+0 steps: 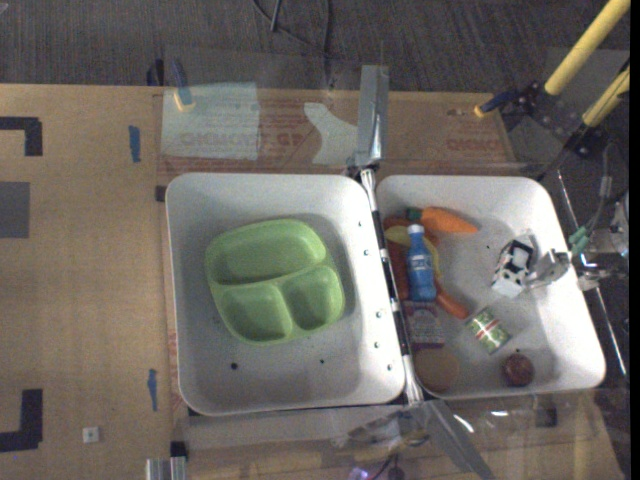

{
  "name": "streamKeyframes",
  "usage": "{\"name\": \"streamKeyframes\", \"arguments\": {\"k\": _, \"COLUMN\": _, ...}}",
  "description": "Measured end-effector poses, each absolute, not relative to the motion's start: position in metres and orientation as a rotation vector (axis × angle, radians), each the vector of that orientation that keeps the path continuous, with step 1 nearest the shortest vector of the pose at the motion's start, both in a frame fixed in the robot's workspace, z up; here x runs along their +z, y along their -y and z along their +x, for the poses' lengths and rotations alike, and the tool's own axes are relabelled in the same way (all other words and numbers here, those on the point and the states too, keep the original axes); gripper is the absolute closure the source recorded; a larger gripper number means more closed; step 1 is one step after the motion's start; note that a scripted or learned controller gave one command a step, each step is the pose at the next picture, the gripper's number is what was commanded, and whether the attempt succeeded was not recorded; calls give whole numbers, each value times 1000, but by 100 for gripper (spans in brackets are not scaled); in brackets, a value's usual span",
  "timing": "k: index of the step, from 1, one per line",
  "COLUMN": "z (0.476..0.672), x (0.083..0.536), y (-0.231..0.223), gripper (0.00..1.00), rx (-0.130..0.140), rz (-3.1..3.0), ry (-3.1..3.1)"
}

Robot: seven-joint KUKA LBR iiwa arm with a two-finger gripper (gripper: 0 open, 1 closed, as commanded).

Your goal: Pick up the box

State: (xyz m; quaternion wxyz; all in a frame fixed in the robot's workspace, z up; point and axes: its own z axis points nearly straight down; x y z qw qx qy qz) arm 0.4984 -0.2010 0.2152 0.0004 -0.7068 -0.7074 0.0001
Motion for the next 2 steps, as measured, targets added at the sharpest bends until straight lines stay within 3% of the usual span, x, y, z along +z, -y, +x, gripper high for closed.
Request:
{"name": "streamKeyframes", "arguments": {"k": 1, "z": 481, "x": 93, "y": 131, "gripper": 0, "rx": -2, "rz": -2053, "ry": 2381}}
{"name": "streamKeyframes", "arguments": {"k": 2, "z": 481, "x": 102, "y": 132, "gripper": 100, "rx": -3, "rz": -2059, "ry": 2378}}
